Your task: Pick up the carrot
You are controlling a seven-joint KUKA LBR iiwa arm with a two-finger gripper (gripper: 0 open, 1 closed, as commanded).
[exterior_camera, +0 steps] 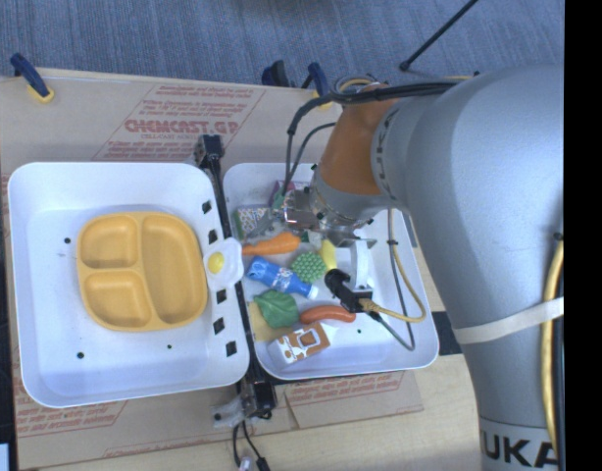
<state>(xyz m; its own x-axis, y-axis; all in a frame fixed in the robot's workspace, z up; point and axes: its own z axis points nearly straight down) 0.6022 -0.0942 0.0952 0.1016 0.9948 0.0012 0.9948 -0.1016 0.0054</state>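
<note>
- Bins [36, 361]: white plastic, smooth, slight sheen.
- Tray [141, 269] in left bin: yellow plastic, 3 compartments, smooth, semi-gloss.
- Arm [497, 214]: grey shell, smooth, satin; orange band [352, 155] also smooth.
- Bench top [174, 116]: brown cardboard, matt, red print.
- Floor [183, 18]: blue-grey carpet, rough weave.
- Carrot [272, 246]: orange toy plastic, smooth.
- Blue bottle [279, 279]: glossy plastic w/ label.
- Green leaf piece [276, 308]: matt plastic.
- Green ball [307, 265]: bumpy, dotted surface.
- Cables [404, 297]: yellow & black rubbery sheath.

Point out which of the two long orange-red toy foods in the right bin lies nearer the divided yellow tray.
The carrot, orange, near the bin's left wall. The redder sausage lies lower, farther right.
</note>
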